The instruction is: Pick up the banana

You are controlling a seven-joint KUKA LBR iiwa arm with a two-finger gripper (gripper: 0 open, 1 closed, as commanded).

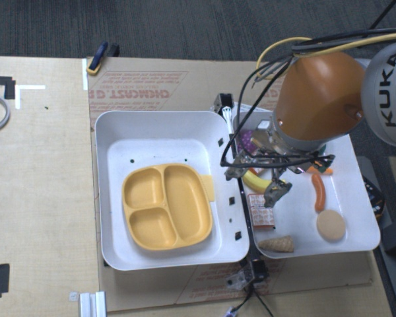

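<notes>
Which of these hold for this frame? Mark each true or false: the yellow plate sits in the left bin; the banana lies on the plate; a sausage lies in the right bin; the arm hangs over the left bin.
1. The yellow plate sits in the left bin. True.
2. The banana lies on the plate. False: it lies in the right bin, under the gripper.
3. A sausage lies in the right bin. True.
4. The arm hangs over the left bin. False: it is over the right bin.

Divided plate in the left bin, banana in the right bin near its left wall under the gripper, sausage to its right, round cookie in front of that.
</notes>
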